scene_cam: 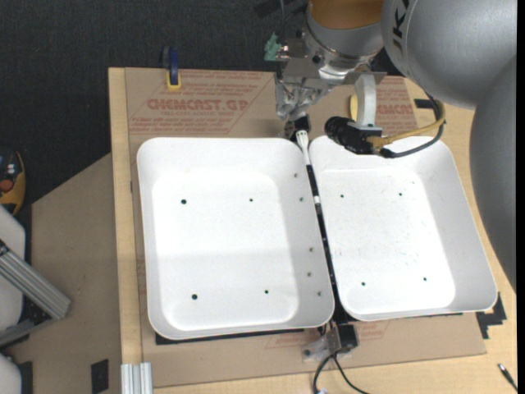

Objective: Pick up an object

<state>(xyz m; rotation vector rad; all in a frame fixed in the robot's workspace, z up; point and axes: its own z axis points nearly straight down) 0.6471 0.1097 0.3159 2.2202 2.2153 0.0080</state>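
White plastic, two shallow bins side by side on a brown board [205, 105] with red lettering.

Camera view, from above at a slant:
- Left bin [160, 245]: a few small dark dots on its floor.
- Right bin [459, 220]: the same dots, plus faint speckling.
- My arm [467, 31] comes in from the right, grey, with the orange band [349, 2] above the wrist.
- My gripper [292, 112] hangs over the far end of the seam where the two bins meet, just past their far rims.
- Directly below it is a slender thing [303, 142], black at the top and white beneath. It is tilted along the seam, at the left bin's far right corner.
- It sits very close to my gripper (touching or not, I cannot tell).
- How far my gripper is open I cannot tell either; that spot is too small and cluttered.
- Blue-and-yellow clamp [171, 67] on the board's far edge, toward the left, well apart from me.
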